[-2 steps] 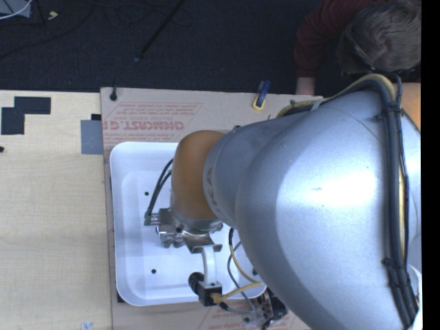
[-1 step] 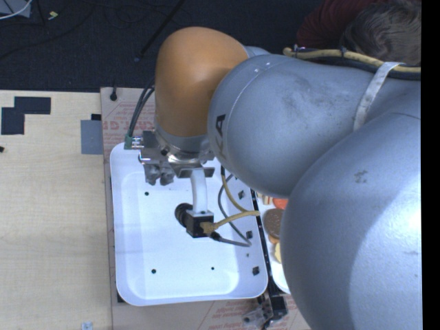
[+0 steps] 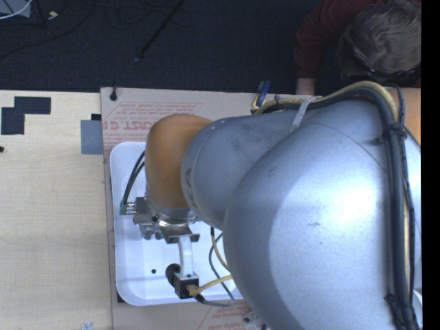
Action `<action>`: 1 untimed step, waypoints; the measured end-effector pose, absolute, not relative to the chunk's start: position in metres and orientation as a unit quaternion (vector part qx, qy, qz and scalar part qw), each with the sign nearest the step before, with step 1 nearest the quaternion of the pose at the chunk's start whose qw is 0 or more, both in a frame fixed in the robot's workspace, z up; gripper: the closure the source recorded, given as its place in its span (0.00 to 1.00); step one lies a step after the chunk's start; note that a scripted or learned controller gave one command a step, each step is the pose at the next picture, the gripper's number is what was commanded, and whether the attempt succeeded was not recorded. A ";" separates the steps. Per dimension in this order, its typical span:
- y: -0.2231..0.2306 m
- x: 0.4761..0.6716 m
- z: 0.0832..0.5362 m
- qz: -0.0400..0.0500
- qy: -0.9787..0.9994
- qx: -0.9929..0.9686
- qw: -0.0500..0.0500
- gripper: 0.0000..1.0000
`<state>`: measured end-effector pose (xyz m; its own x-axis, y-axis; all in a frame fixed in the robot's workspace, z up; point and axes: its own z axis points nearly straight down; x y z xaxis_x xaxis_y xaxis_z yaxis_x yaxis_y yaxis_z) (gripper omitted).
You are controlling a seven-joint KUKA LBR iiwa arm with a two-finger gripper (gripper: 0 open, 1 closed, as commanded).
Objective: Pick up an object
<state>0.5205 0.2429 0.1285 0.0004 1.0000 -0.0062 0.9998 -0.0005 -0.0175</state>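
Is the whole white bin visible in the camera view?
No, the grey arm reaches over the white bin and covers its right part.

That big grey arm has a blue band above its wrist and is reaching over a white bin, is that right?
Not quite. The band above the wrist is orange, not blue, as the camera view shows. The rest holds: the grey arm does reach over a white bin.
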 end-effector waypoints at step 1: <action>0.243 0.501 0.158 0.002 -0.707 -0.707 0.002 1.00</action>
